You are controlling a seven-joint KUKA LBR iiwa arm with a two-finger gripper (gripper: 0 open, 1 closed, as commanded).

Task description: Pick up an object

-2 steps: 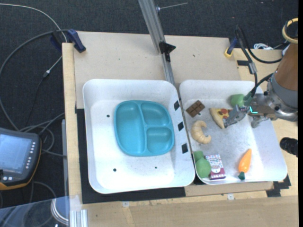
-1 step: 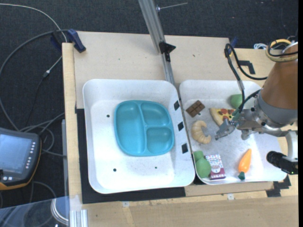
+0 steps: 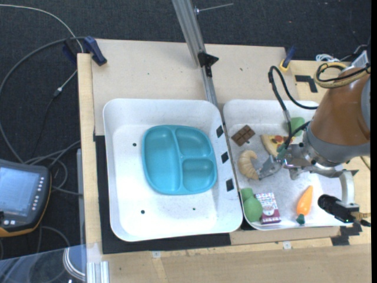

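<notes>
Over right bin point(image 3: 235, 114), claw point(image 3: 268, 168) low beside croissant point(image 3: 250, 164).

The small red-and-white packet point(image 3: 268, 208) bears print — too small to read.

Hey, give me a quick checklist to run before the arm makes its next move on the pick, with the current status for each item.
1. Gripper inside right bin: ok.
2. Target nearby: croissant lies right beside the fingertips: ok.
3. Object between the fingers: cannot tell.
4. Neighbours apart from croissant: chocolate piece, green pear, carrot: ok.
5. Snack box touching pear, crowded corner: not ok.
6. Blue divided plate in left bin, out of the arm's way: ok.
</notes>
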